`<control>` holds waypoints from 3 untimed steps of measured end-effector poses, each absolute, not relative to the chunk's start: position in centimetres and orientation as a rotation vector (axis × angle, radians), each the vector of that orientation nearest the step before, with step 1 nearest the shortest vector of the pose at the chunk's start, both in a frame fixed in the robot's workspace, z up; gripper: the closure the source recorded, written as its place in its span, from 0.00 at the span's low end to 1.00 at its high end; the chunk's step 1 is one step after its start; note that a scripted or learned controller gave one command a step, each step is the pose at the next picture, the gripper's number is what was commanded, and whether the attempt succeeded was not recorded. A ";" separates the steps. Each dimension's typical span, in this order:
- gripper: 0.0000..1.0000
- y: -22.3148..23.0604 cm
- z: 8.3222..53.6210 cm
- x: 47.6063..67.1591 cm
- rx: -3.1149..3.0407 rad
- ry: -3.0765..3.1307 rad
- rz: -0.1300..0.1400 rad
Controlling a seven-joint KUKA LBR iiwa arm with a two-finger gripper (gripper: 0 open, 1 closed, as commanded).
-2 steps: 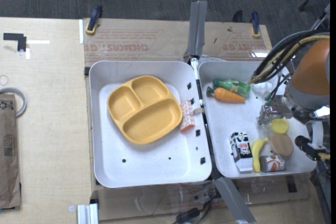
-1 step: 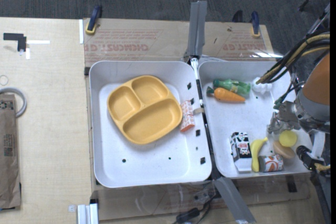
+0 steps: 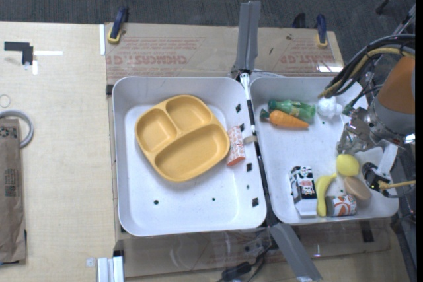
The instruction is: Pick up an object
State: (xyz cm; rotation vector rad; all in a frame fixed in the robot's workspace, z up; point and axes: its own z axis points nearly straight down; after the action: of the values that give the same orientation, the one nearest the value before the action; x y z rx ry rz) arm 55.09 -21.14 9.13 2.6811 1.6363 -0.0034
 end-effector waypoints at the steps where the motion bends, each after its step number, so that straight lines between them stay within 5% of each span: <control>1: 0.00 -20.2 9.2 55.4 2.682 1.655 0.009; 2: 0.00 -18.9 9.1 47.6 2.675 1.652 -0.005; 3: 0.00 -20.2 9.0 51.2 2.631 1.738 0.001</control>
State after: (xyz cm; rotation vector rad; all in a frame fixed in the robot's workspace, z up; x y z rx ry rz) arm 51.22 -20.16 9.00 2.6310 1.7381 0.0013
